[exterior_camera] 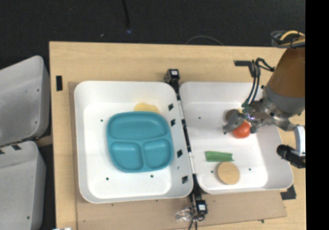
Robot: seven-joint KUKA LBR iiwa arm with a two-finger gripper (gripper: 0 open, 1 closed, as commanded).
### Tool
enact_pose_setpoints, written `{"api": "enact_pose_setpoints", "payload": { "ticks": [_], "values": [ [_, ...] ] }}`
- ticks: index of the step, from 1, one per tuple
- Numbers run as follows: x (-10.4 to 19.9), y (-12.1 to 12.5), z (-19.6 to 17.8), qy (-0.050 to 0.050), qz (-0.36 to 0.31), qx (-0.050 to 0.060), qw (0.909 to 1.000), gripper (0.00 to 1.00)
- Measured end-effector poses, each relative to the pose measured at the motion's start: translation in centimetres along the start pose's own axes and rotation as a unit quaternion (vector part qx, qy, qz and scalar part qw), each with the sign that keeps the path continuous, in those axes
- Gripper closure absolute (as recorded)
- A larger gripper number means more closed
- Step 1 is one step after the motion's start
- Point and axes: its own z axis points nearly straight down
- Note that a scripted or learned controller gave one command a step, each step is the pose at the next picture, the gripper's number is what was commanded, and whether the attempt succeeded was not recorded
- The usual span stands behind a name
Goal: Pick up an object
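Observation:
A small red round object (242,130) lies in the right bin (205,101), near its right side. My gripper (240,122) hangs directly over it and covers its upper edge; from this angle the object looks touched by the gripper, but whether it is gripped cannot be made out. A green strip (218,156) lies flat near the middle of the same bin. Just in front of the strip rests a tan round disc (228,173).
The left bin (83,121) holds a blue divided plate (139,140), with a yellowish piece (146,106) peeking out behind its far edge. The arm's orange band (290,72) and cables rise over the right bin's far right corner. A black clamp (172,75) sits where the bins meet.

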Motion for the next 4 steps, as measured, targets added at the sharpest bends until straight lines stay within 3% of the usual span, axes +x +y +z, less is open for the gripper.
{"api": "enact_pose_setpoints", "payload": {
  "ticks": [1,3,4],
  "values": [
    [0.0,0.3,-0.7,-0.001,-0.001,-0.007,1.0,0.0],
    [0.7,0.4,9.5,-0.002,0.001,-0.005,1.0,0.0],
    [0.6,0.5,8.2,-0.002,0.005,-0.008,0.9999,1.0]
  ]
}}
